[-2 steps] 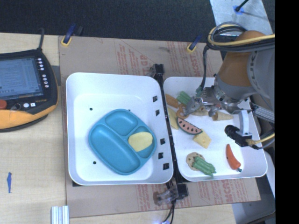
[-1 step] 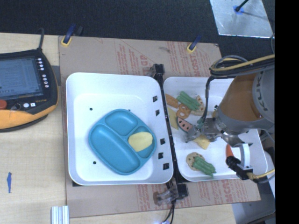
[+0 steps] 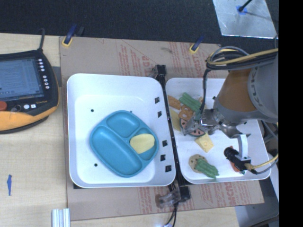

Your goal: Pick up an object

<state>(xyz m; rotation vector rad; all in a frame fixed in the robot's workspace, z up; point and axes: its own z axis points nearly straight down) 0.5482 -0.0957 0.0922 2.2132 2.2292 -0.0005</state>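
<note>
Fingertips of the gripper sit low in the right bin among a heap of toy food, but I cannot tell whether anything is between them. A cheese wedge lies just at 5 o'clock of them, a green piece at 12 o'clock, and a cookie with a green pickle at 6 o'clock. Crowding is the risk, I judge: the tips could nudge pieces aside or close on an edge and slip, while the tray with its yellow lump sits well away in the left bin.
</note>
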